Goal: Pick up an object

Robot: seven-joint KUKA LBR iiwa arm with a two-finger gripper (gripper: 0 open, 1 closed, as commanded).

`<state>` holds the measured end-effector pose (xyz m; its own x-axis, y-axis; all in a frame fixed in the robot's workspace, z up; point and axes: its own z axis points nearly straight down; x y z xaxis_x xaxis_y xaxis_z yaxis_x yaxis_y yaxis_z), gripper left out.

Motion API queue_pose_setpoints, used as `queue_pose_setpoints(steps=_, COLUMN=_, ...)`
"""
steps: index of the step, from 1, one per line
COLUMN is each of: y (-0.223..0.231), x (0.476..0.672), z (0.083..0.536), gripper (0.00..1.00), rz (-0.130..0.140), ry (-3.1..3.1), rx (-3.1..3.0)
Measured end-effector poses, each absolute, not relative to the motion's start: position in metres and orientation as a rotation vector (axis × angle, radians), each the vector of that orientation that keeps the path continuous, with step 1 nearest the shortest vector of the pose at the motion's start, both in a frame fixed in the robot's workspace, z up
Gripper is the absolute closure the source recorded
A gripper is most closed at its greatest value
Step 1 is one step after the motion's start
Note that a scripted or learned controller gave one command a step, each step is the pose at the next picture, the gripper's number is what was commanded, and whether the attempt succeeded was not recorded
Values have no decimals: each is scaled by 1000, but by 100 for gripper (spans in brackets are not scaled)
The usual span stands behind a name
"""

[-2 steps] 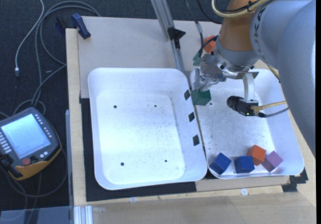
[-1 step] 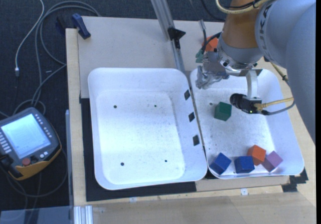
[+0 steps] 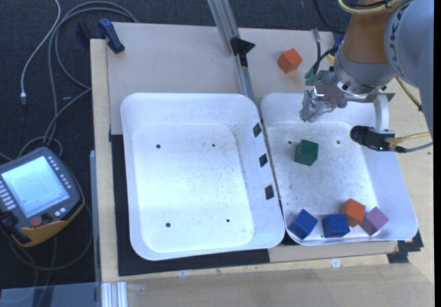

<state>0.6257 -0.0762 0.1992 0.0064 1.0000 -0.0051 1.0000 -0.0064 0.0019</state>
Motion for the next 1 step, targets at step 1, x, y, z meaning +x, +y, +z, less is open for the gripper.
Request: queue_pose_setpoints(steps=1, y=-70, x=626, z=200, gripper=0, rz=0, ry=2221, rx=2219)
